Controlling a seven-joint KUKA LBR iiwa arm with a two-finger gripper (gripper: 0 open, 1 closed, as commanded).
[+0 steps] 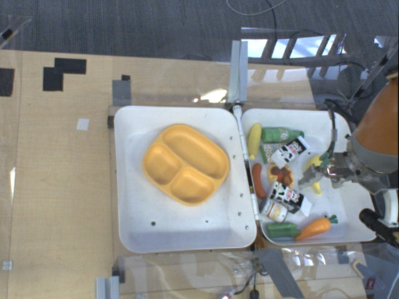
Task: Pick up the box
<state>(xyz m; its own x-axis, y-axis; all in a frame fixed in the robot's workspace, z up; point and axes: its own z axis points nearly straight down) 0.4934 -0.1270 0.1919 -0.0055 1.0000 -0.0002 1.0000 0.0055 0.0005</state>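
The claw (pixel 315 174) hung low over the right bin (pixel 349 229), just beside the clutter, and from where I stood I could not tell how it was set; nothing was plainly caught in it. The likeliest box (pixel 291 149), white with black markings, lay tilted near the middle of that bin, touching a green bottle (pixel 280 134) above it, with a banana (pixel 254 139) just to its side. A second carton (pixel 285 196) with the same cow-like print lay lower down, next to a small jar (pixel 276 212), a sausage (pixel 258 179) and a carrot (pixel 313 227).

That crowding looked like the trouble. Coming down among things packed so close, the claw could have nipped a neighbour along with the box, or instead of it, or shoved the box sideways against the bottle. With two similar cartons, it might have settled between them and closed on nothing. The tilt could have let the box slip. The yellow divided plate (pixel 186 163) in the left bin (pixel 134 229) lay well apart.
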